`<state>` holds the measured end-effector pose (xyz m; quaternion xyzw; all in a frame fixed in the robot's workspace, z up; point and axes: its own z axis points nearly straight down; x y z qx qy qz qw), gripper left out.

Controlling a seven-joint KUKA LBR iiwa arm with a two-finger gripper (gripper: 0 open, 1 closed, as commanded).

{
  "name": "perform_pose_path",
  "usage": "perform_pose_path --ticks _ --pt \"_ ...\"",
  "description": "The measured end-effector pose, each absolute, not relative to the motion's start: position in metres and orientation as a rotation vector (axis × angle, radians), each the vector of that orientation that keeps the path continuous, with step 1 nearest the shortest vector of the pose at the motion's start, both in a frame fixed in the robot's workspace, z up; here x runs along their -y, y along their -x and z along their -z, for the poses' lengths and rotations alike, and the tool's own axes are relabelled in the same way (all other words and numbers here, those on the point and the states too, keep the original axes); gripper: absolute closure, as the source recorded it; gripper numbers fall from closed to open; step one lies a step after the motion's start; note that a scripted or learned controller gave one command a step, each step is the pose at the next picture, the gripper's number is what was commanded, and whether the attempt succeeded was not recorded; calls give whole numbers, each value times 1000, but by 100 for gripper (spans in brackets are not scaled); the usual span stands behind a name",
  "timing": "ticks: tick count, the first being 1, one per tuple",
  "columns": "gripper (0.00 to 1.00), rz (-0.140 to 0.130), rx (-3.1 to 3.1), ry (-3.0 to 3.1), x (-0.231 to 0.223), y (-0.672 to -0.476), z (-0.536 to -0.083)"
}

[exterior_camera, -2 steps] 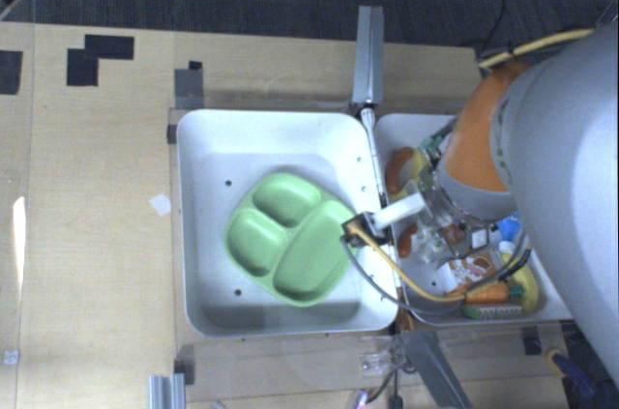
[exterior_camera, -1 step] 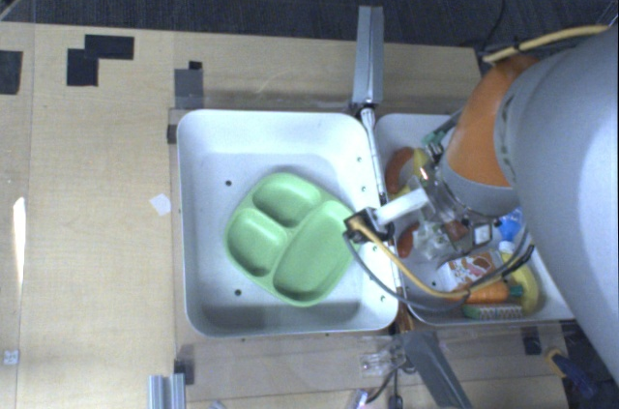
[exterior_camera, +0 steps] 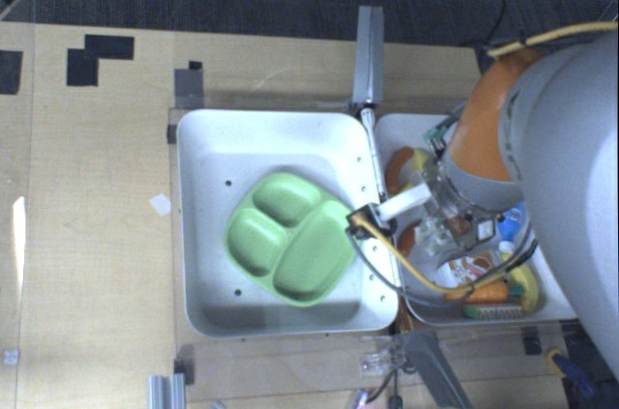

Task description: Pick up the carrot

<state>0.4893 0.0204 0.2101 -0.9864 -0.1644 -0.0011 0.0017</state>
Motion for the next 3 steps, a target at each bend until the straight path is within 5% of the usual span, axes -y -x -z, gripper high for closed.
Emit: perform_pose_path --ticks 1,3 --pt "100 0 585 3085 -60 -487 -197" --pt "100 3 608 3079 -60 -489 -217"
